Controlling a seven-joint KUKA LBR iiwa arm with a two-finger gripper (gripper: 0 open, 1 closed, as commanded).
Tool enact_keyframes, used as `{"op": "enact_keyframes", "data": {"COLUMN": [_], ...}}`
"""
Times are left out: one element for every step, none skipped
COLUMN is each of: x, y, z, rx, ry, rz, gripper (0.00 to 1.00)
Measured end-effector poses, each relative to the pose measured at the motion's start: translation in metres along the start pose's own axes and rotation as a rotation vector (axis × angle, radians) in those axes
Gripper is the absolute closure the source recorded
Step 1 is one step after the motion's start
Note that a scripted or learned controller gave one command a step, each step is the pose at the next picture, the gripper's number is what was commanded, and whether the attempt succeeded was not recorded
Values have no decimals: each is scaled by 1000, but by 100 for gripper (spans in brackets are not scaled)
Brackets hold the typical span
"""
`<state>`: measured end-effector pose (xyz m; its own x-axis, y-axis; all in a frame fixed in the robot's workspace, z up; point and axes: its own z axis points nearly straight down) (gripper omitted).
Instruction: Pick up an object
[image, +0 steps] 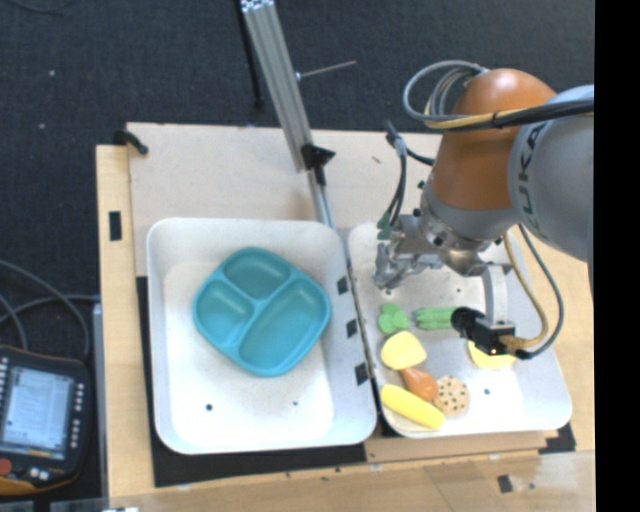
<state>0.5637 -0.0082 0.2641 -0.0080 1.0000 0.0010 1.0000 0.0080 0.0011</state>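
My gripper (389, 277) hangs over the far left part of the right bin (540, 400), just above a green toy (410, 320) that lies across the bin. I see nothing held in it. In front of the green toy lie a rounded yellow piece (403, 350), an orange piece (421, 382), a speckled cookie (452, 396) and a long yellow piece (412, 407), all close together at the bin's near left.
The left bin (180, 420) holds a blue divided plate (262, 310). A slanted metal post (290, 110) rises behind the wall between the two bins. The arm's bulk covers the right bin's far side.
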Motion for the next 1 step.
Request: {"op": "enact_keyframes", "data": {"x": [42], "y": [1], "z": [11], "rx": [2], "ry": [-1], "rz": [6], "gripper": [100]}}
